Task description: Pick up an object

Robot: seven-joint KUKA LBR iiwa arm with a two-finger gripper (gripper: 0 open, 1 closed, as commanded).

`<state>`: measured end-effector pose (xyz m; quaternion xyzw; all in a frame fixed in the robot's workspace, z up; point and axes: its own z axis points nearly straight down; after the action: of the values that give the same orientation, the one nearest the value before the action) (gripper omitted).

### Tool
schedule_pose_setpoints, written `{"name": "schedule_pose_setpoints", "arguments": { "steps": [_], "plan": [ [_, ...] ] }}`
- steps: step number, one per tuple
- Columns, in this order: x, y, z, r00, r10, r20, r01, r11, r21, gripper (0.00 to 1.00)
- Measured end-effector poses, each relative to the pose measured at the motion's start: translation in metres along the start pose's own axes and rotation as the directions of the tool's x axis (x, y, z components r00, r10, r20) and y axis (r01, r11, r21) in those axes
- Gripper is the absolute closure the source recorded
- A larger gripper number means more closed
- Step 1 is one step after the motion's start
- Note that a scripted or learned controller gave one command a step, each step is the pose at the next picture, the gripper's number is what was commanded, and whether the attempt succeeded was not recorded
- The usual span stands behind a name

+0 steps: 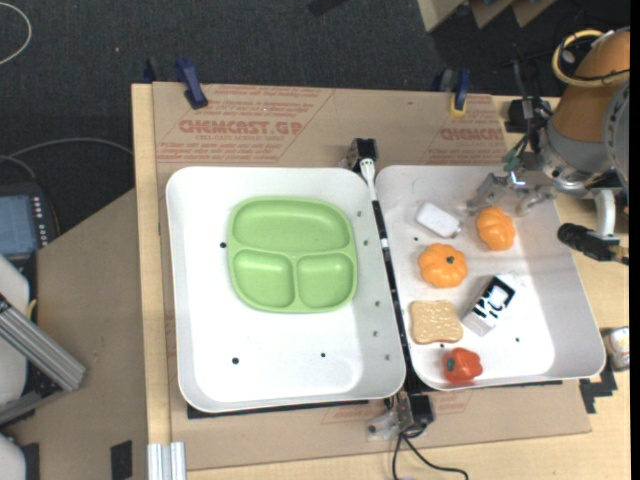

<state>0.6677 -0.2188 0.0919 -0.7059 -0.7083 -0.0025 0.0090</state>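
- A green divided plate (292,253) lies in the left white bin (200,348), with three compartments (one wide at the far side, two smaller at the near side).
- Brown board (250,118) with red lettering lies under both bins.
- Blue clamps (190,83) grip the board's far edge.
- Black cables (420,453) trail off at the near edge.
- Dark carpet (150,18) lies beyond.

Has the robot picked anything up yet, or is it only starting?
Only starting. Nothing looks lifted: the small pumpkin, cracker, tomato and white block all lie in the right bin. The gripper is at the orange fruit, above it in the picture. Grabbing and lifting are left.
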Motion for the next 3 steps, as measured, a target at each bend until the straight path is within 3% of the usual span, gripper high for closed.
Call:
{"name": "schedule_pose_setpoints", "arguments": {
  "steps": [1,2,3],
  "plan": [
    [-0.001,0.0,-0.006,1.0,-0.002,0.014,0.002,1.0,-0.014,1.0],
    [0.078,-0.006,-0.085,1.0,-0.004,0.016,0.005,1.0,-0.018,1.0],
    [0.14,-0.066,-0.091,1.0,0.0,0.013,0.0,1.0,-0.004,1.0]
  ]
}}
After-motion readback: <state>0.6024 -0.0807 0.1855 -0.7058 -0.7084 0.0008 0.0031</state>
